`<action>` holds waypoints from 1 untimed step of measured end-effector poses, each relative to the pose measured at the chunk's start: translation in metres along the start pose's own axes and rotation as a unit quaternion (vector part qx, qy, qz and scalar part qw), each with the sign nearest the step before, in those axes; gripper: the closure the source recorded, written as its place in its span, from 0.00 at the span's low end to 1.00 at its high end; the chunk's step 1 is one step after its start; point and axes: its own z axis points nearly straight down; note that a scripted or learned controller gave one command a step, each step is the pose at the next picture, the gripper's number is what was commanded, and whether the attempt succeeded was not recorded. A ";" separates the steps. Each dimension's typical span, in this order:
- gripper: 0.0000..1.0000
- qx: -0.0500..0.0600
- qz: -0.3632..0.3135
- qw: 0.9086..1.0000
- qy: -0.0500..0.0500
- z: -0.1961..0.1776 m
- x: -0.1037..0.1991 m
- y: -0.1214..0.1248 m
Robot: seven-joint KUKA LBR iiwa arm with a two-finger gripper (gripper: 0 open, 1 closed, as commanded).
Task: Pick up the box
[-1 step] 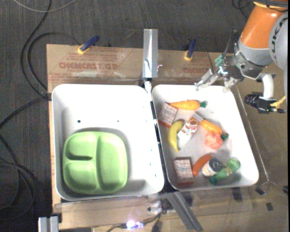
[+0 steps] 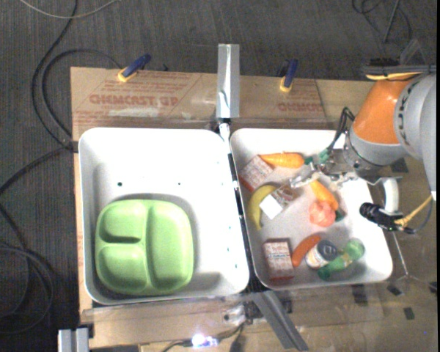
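**Arm reaches over the cluttered right bin, boxes lying apart from the gripper**

The arm (image 2: 396, 123), grey with an orange band, comes in from the right edge of the frame and bends down over the upper part of the right bin (image 2: 381, 270). Its gripper (image 2: 308, 176) sits low among the items near the centre of that bin; whether it is spread or pressed together cannot be told, since clutter and glare blur it.

A small box (image 2: 277, 259) with a reddish label lies flat near the lower left of the right bin, close to the front wall and well apart from the gripper. A second box (image 2: 256, 170) of similar look rests in the upper left of the same bin, near the wall shared with the left bin.

Around the gripper lie a carrot (image 2: 282, 159) toward the upper middle, a banana (image 2: 259, 201) curving at the left centre, and a pinkish round fruit (image 2: 323, 213) just below and right of the gripper. A second carrot (image 2: 305, 248) lies beside the lower box, and a green bottle (image 2: 339, 258) sits at the lower right.

The left bin (image 2: 161, 149) holds a green divided tray (image 2: 144, 246) in its lower left part. Both bins rest on a cardboard sheet (image 2: 154, 97) with two clamps at its top edge.
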 end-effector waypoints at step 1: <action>0.00 0.000 0.017 1.000 -0.001 -0.047 0.090 0.032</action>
